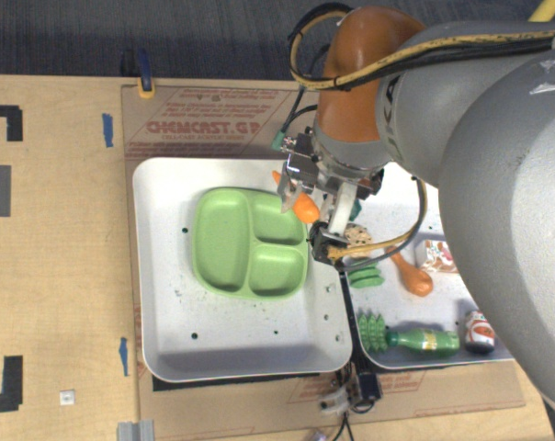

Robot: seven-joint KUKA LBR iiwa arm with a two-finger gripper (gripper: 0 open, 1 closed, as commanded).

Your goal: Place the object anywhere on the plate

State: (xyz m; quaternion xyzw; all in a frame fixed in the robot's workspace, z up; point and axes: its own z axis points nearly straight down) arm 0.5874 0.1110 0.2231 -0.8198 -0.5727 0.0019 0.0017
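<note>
A light green divided plate (245,242) lies in the left white bin (167,338). My gripper (302,204) hangs over the plate's upper right rim, close to the wall between the bins. A small orange object (306,210) sits between its fingers, and the gripper is shut on it. The object is above the edge of the plate's upper right compartment. I cannot tell whether it touches the plate. The wrist and the orange band (365,62) hide the bin's back right corner.
The right bin (443,361) holds a brown patterned piece (356,237), a small green item (366,277), an orange carrot-like piece (413,275), a green bottle (426,341), a green spiky toy (374,330), a packet (438,255) and a red-white can (480,331). The arm covers the right side.
</note>
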